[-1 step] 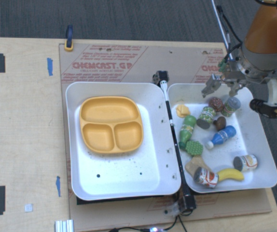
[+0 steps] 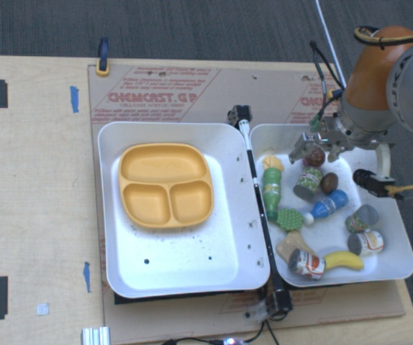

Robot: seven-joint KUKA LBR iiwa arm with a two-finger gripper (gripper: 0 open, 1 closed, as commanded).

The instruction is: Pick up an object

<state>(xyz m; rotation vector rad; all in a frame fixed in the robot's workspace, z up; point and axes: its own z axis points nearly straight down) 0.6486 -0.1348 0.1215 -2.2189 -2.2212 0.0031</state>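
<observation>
Approach step: gripper (image 2: 313,149) hangs over right bin (image 2: 401,261) w/ fingers spread around reddish can (image 2: 314,157), nothing pinched yet; next needs descent & a firm close.

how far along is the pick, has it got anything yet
Nothing looks picked yet: the objects lie in the right bin, and the yellow tray sits alone in the left bin. In hand: the end effector is low over the right bin's far end, near a dark red object. Left: gripping and lifting.
</observation>
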